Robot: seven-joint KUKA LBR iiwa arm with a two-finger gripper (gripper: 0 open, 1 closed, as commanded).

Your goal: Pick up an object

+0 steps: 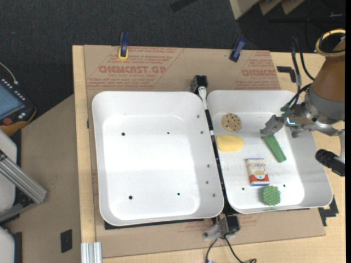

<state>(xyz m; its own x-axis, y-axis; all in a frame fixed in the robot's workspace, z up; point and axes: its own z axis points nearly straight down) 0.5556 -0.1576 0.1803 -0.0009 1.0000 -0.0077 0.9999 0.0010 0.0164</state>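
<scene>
Cookie (231, 121), box (256, 171) and ball (271, 195) lie in right bin (307, 193).

Left bin (109, 147): plain white, few small dark dots. Right bin (307, 190): white. Cookie (231, 121), near its far edge: tan, dark specks. Oval piece (230, 143): pale yellow. Stick (273, 148): green. Small box (256, 171): white with red and orange print. Knobbly piece (271, 195), near front edge: green, bumpy texture. Bench board (164, 64): brown, faded red lettering. Clamps (124, 46) at far edge: blue.

A single fixed camera looks down (at a slant) on both white bins (151, 108).
</scene>
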